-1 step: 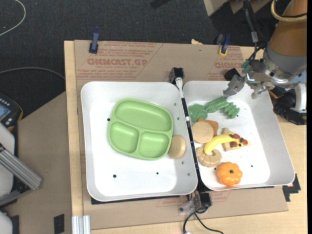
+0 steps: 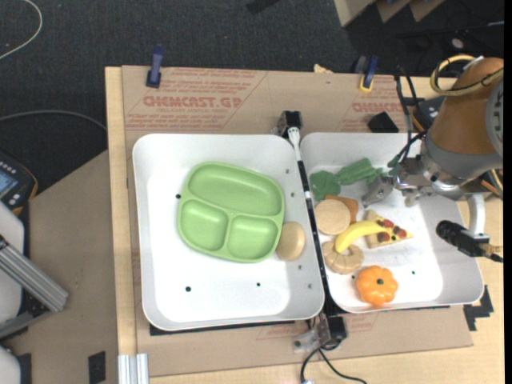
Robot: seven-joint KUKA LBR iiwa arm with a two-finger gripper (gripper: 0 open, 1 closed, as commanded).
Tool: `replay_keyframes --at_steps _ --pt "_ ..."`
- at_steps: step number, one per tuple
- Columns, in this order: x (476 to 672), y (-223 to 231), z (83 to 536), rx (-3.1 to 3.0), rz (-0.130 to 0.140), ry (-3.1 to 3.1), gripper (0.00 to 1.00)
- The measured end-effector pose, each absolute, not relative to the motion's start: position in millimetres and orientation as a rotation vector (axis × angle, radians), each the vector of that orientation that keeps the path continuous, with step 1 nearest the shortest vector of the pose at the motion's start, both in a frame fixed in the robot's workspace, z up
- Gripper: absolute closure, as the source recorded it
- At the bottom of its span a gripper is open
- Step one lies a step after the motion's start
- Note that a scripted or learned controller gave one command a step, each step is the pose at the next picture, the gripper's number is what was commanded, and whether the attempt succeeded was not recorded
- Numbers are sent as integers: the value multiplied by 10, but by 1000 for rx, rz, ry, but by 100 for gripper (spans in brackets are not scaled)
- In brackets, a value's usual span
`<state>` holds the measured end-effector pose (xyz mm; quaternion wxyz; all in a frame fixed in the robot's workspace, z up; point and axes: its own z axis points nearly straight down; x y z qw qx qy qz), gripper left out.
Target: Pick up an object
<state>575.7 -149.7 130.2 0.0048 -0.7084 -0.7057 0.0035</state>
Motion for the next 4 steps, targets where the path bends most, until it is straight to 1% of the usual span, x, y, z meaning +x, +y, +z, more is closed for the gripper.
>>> replay_keyframes --at_steps 1,2,3,4 --pt "5052 -991 1808 -2216 0 -2220 0" --pt "4779 -153 1847 -2208 0 -2226 0" --pt "4940 102 3026 -2222 -19 -2234 0" --pt "4758 496 1780 -2211 15 -2216 0"
